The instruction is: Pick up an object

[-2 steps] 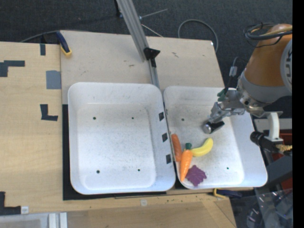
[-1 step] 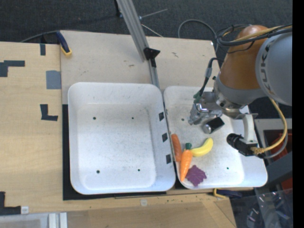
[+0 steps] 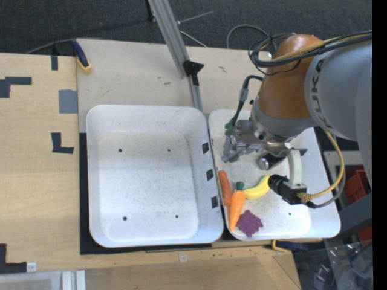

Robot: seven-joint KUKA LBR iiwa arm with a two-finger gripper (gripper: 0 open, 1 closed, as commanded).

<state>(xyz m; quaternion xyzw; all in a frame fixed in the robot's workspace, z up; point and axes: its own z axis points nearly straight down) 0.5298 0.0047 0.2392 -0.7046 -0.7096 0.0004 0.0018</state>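
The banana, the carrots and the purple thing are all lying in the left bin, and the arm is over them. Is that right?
Not quite. The banana, the carrots and the purple thing lie in the right bin, not the left bin. The camera view shows this. The arm is over that right bin, just above them in the picture.

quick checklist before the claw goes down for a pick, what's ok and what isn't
1. Objects in the right bin: ok, two carrots, a banana and a purple piece lie near its front-left corner.
2. Claw over the right bin: ok.
3. Claw above a target: not ok, the objects lie nearer the front.
4. Claw holding nothing: cannot tell.
5. Targets separated: not ok, they crowd together.
6. Cable away from the objects: cannot tell.
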